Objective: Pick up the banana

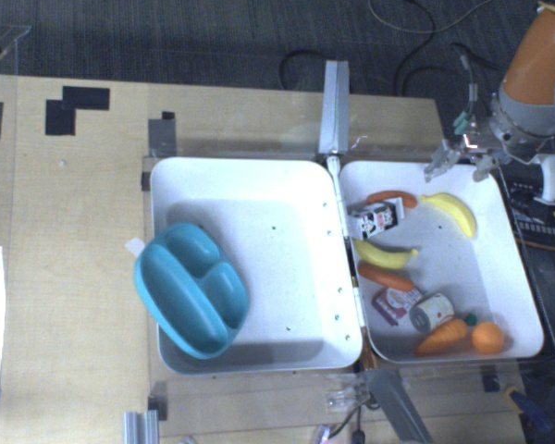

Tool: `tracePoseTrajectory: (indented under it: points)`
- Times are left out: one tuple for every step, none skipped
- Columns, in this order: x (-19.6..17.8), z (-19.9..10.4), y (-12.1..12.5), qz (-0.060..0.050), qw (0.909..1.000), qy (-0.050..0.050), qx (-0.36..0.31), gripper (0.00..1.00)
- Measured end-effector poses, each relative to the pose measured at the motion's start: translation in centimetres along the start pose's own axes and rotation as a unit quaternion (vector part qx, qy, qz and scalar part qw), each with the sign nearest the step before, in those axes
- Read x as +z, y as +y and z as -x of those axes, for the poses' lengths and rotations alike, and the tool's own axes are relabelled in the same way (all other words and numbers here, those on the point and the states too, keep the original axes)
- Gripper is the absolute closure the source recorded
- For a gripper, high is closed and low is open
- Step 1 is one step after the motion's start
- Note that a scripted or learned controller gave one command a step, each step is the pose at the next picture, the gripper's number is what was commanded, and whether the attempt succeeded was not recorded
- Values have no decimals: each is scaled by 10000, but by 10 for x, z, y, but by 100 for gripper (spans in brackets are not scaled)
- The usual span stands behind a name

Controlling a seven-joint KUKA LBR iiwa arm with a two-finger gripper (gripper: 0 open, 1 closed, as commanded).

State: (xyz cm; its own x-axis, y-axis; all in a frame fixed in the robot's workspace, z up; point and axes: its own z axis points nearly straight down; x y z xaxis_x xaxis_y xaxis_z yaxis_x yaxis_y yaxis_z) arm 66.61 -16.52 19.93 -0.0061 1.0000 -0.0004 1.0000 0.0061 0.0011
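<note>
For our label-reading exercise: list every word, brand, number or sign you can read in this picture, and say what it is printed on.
No text can be read here.
Small black-and-white carton in the right bin: dark print, too blurred to read.
Tin can: label too small to read.
Dark red packet: print too blurred to read.

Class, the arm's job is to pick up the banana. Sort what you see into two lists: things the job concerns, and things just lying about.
Part of the job:
- banana at the right bin's back
- second banana mid-bin
- gripper, open above the back rim

Just lying about:
- blue divided dish in the left bin
- carrot
- orange
- can
</note>
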Motion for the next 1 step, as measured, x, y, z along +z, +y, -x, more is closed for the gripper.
tracePoseTrajectory:
  points:
    - [94, 20, -15, 106, 9995, -33, -290, 0]
